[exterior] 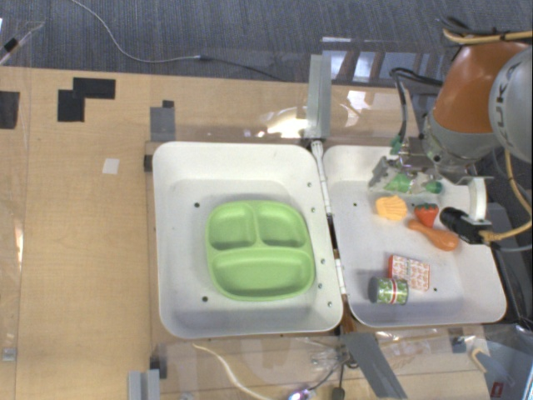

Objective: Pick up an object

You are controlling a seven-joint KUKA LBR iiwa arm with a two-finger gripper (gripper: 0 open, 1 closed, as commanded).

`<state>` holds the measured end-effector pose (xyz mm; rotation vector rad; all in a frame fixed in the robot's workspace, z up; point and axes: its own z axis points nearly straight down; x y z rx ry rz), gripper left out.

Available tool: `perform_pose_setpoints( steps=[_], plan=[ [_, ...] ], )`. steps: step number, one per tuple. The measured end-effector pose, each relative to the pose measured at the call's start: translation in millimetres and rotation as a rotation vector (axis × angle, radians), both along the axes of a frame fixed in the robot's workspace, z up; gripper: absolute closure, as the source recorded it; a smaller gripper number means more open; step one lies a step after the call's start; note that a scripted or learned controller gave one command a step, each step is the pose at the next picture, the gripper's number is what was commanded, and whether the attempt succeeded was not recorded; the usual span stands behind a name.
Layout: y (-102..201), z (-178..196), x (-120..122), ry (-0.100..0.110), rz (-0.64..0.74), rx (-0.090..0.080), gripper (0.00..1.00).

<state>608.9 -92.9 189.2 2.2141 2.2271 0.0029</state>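
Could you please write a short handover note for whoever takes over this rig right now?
Gripper: low over the far side of the right bin; fingers unclear, nothing seen held.
Right bin: green item under the gripper, yellow piece, toy carrot, red patterned packet, green can.
Left bin: green divided plate.
Done: no pick confirmed.
Left: grasp and lift one object.

Two bins sit side by side on the tabletop (75, 223). The left bin (179, 223) holds a divided plate (260, 250). The right bin (475, 294) holds a toy carrot (437, 235), with a can (390, 290) and small packet (410, 272) nearer the front edge.
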Motion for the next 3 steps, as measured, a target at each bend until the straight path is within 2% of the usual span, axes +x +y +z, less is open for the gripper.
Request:
perform_pose_setpoints(
  steps=[1, 2, 3],
  plan=[
    [-32, -94, 4, -0.003, -0.003, 0.000, 0.00],
    [-31, -84, 6, -0.006, -0.002, 0.001, 1.00],
    [38, -3, 61, -0.003, 0.001, -0.001, 1.00]
  ],
)
